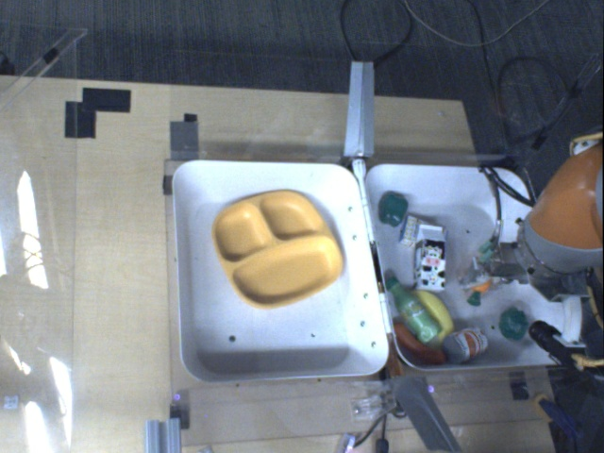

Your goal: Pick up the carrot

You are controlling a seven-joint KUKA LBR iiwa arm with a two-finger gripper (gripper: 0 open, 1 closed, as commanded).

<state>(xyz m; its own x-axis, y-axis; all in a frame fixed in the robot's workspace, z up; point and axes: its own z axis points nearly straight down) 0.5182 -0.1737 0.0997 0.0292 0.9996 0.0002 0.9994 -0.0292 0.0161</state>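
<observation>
My gripper low over the right bin, at the carrot.

Carrot: small orange piece on the floor of the right bin, right of centre in the frame, just under my fingertips. Cannot tell whether my fingers are open or closed; the wrist hides them. Lower left corner of this bin: green bottle, yellow piece, red item. Left bin, mid-frame, holds a yellow divided tray.
</observation>
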